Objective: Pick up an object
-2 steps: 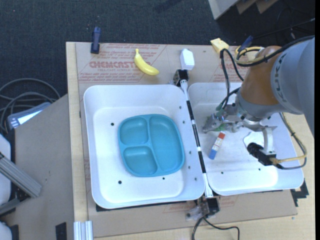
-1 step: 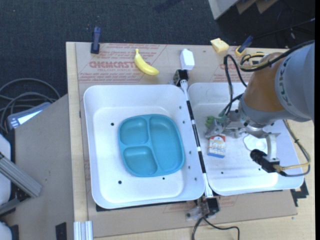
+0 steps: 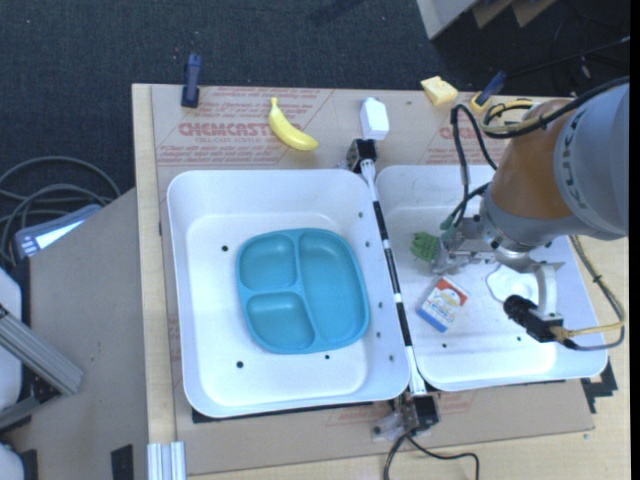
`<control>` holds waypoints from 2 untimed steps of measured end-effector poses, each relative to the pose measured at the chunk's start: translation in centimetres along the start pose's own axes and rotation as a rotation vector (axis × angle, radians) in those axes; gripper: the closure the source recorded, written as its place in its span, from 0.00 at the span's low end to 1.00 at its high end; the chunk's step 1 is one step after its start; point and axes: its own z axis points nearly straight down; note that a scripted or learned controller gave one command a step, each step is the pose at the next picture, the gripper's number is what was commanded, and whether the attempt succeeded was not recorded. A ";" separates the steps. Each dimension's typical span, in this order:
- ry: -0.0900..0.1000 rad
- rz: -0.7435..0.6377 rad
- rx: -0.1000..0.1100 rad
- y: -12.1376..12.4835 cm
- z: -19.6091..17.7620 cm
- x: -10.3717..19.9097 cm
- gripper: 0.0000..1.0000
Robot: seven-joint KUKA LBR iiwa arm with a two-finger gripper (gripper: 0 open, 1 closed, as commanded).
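A small green object lies in the right bin, toward its nine o'clock side, close to the divider where the two bins meet. Its shape is too small and blurred to name; it looks soft and leafy. Just beside it, at its three o'clock, is the robot's hand, lowered into the bin. The hand's metal parts sit very near the green object, possibly touching it, but how far the hand is open cannot be told, and nothing can be seen held in it.

At about five o'clock from the green object, a little apart from it, lies a small box printed in blue, white and red, tilted at an angle on the bin floor. It is below the hand and not touching it.

The arm comes in from three o'clock, grey with a broad orange band above the wrist, and covers much of the right bin's upper part. Black cables loop around it.

The left bin holds a blue divided plate with three compartments, lying flat near the bin's middle.

Both bins rest on the desk. On it, beyond the bins at twelve o'clock, lies a yellow banana, with a small white object to its right and a yellow block farther right.
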 end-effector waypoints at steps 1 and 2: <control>0.000 0.000 0.000 0.0 0.0 0.0 0.00; 0.001 0.000 0.002 -4.1 1.0 0.5 0.00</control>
